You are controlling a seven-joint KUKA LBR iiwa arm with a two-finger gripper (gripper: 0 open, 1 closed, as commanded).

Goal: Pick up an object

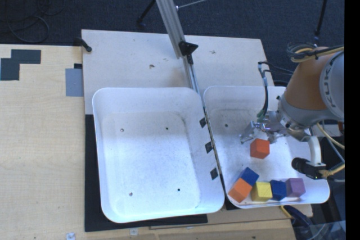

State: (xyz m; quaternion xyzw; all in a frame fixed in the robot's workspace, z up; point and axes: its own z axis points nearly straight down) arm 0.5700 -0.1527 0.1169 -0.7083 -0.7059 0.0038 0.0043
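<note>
Fig.: one arm reaches in from the right over the right bin; left bin sits beside it on the desk.

End effector hangs over the middle of the right bin, w/ an orange-red cube directly below its tip, toward the near side. Cube looks to be touching or just under the fingertips; whether it is gripped between them or only sits beneath cannot be told from this angle, and the finger spread is likewise unreadable.

Other candidates lie in a row along the bin's near rim: orange cube, blue cube, yellow cube, second blue cube, purple cube, all well apart from the tool.

Key relation: orange-red cube is the closest object, just near-side of the tool axis; being a cube, no long axis to align with. Judgement: a short vertical drop should suffice, approx. no lateral shift needed.
</note>
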